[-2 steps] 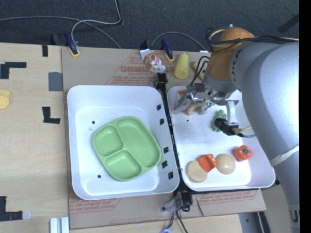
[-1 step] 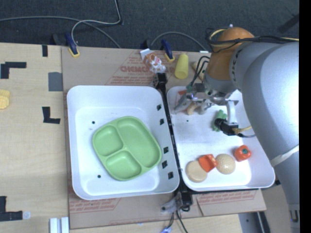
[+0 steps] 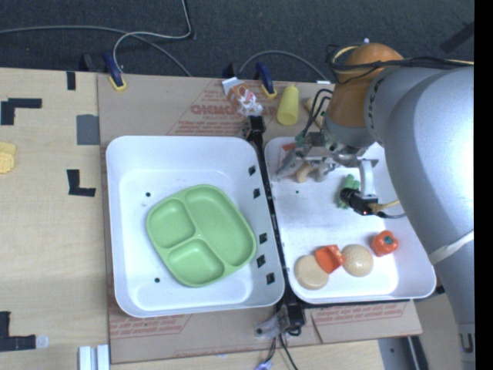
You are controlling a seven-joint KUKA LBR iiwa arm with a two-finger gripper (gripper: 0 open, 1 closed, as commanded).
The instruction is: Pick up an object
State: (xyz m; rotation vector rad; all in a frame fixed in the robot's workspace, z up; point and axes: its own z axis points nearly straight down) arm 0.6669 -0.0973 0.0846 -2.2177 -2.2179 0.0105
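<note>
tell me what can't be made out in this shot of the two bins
- Gripper in the camera view: blurred against clutter at the right bin's top; finger state unreadable.
- Items under it: shapes unclear.
- Small green thing: partly behind a gripper part.
- Right bin's far right wall: covered by the arm.

Glossy white plastic bins (image 3: 185, 149), smooth matt green plastic tray (image 3: 201, 234), bare cardboard (image 3: 192, 110) beneath — grey satin arm (image 3: 431, 129).

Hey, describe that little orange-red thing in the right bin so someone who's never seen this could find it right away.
Start at the right white bin and go to its near edge, where two tan round pieces lie side by side. The small orange-red block is wedged between them, touching both. It is angular and vivid; the rounder red tomato-like toy lies apart, toward the arm.
</note>
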